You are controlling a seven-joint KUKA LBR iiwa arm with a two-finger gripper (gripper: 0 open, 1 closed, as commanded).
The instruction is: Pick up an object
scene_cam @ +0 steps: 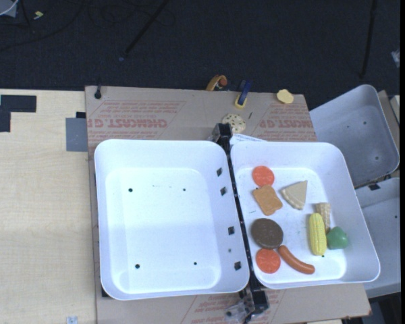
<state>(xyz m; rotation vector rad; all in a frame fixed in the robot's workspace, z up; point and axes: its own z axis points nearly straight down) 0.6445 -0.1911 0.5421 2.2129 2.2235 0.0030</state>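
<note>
The right bin holds several toy foods. A red tomato slice lies near its back, with a tan bread slice just in front and a pale sandwich wedge to the right. A brown patty sits in the middle, a second red slice and an orange sausage at the front. A yellow corn cob, a small pale piece and a green pepper lie on the right side.
The left bin adjoins the right one along a black clip divider. On the cardboard behind the bins lie a cookie, a yellow piece, a blue-yellow item and an orange ring. A grey panel stands at right.
</note>
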